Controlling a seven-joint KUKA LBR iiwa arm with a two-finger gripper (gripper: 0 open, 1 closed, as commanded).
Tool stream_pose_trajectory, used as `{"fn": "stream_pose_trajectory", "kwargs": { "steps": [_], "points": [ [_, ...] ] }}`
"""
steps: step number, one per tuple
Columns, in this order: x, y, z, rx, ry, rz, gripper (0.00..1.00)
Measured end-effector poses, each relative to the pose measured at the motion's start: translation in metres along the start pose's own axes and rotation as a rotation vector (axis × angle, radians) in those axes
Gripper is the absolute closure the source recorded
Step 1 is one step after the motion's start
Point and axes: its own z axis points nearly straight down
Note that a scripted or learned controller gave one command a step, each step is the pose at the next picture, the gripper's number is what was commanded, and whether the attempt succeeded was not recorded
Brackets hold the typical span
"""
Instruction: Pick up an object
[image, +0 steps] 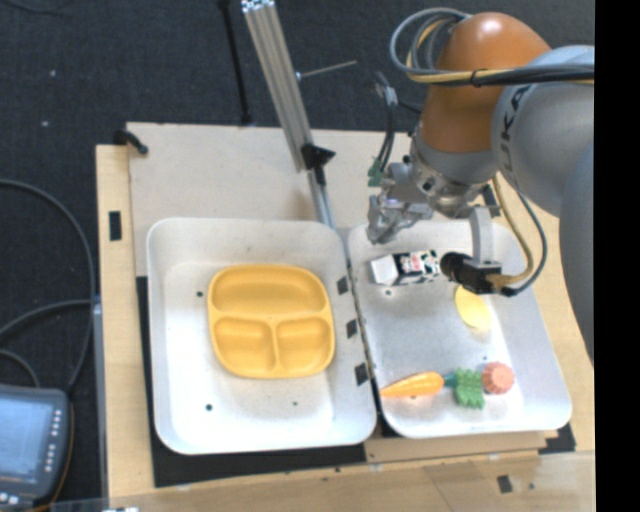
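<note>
OK, I count 2 white bins: left bin (170, 300) w/ 1 yellow divided plate (270, 320); right bin (545, 390) w/ 5 items: white-black carton (405, 267), yellow piece (474, 308), orange carrot (412, 385), green piece (467, 388), pinkish piece (498, 377). Gripper (385, 228) hangs just above the carton at the bin's far end; can't tell how it's set.
</note>
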Motion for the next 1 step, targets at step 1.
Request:
{"fn": "stream_pose_trajectory", "kwargs": {
  "steps": [1],
  "points": [
    [0.0503, 0.0061, 0.0096, 0.0, -0.001, 0.001, 1.0]
  ]
}}
